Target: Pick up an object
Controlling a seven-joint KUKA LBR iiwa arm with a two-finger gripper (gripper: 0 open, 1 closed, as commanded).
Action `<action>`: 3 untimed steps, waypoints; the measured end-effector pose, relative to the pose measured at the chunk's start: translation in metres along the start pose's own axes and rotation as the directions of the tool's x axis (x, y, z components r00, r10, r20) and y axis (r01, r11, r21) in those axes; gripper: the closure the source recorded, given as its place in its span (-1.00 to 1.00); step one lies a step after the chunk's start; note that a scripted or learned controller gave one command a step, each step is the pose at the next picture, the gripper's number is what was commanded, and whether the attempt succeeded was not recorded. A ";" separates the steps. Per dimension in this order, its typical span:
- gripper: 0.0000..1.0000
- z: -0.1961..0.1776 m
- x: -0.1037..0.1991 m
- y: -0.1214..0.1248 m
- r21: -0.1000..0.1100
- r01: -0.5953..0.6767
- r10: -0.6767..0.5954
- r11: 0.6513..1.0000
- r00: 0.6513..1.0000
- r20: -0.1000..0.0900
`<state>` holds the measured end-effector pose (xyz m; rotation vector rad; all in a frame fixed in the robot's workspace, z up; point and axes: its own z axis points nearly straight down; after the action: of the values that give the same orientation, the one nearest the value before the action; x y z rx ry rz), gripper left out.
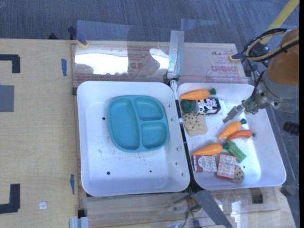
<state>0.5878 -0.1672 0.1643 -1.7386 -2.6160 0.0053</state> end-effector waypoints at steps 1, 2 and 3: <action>-1.00 0.073 0.008 -0.011 -0.017 0.140 -0.140 0.990 0.990 0.004; -1.00 0.074 0.004 -0.034 -0.016 -0.125 0.125 0.992 0.992 -0.002; -1.00 0.073 -0.014 -0.033 -0.019 -0.062 0.062 0.998 0.998 -0.004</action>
<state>0.5629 -0.1934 0.0913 -1.8233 -2.5674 -0.0224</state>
